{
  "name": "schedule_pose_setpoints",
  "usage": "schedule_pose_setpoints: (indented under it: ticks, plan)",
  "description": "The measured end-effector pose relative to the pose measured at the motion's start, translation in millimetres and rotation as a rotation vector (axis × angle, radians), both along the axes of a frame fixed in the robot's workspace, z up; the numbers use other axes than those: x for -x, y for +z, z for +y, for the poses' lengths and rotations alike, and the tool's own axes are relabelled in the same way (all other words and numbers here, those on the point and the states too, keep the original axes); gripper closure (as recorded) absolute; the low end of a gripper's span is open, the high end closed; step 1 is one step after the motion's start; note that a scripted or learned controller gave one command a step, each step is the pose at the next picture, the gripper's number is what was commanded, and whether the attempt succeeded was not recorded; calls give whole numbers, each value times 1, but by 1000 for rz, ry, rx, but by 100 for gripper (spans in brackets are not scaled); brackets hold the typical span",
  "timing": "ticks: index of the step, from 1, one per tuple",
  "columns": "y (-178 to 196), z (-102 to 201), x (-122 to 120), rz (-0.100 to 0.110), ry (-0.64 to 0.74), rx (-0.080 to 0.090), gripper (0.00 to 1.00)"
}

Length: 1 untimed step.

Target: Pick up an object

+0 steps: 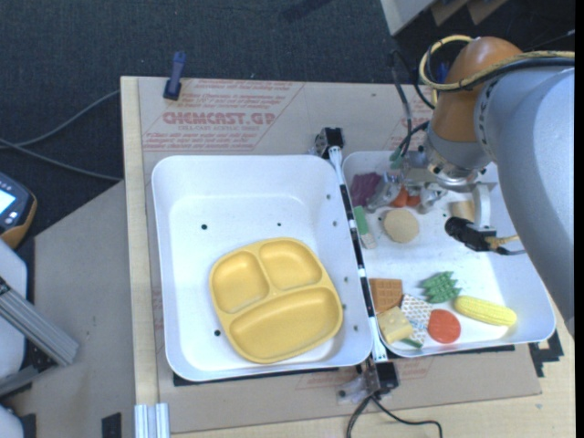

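My gripper (412, 192) hangs low over the far part of the right bin (534, 313), under the orange band of the wrist (474, 62). A round beige piece of toy food (400, 225) lies just in front of it, and a purple piece (365, 187) just to its left. A small reddish item (402, 199) shows at the gripper's tip, too hidden to tell whether it is held. Nearer the front of that bin lie a waffle (386, 291), a cheese wedge (394, 325), a green leafy piece (441, 286), a corn cob (485, 311) and a red tomato (444, 326).
The left bin (182, 190) holds a yellow divided plate (276, 297) toward its front. A green stick (361, 220) lies along the wall between the bins. A blue clip (173, 76) sits on the board behind the left bin.
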State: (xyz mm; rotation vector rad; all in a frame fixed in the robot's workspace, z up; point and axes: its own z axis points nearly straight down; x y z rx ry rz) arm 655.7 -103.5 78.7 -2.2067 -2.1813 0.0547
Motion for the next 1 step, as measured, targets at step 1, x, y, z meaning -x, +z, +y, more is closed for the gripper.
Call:
schedule_pose_setpoints:
  ticks: [1]
  plan:
    - [5, -8, 90, -47, 9, 2, 0]
